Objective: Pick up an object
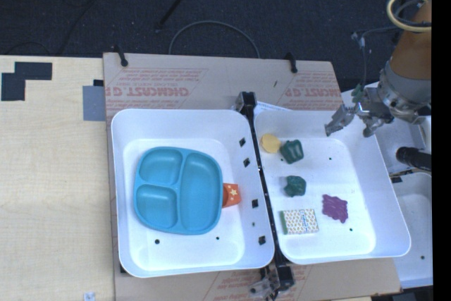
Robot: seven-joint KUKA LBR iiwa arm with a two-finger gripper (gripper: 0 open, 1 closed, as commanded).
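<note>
Lying apart: purple toy (335, 208), pincer (354, 120)

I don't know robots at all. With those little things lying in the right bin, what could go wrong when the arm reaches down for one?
The two-finger gripper sits over the right white bin's far corner, away from the objects, so it may close on nothing. The yellow round piece touches the dark green lumpy toy; fingers might nudge both. The flat patterned card lies low and could slip out.

Yellow ball (270, 143), two green toys (292, 150) (295, 185), purple piece (335, 207), patterned card (300, 220) lie in right bin (373, 173).
</note>
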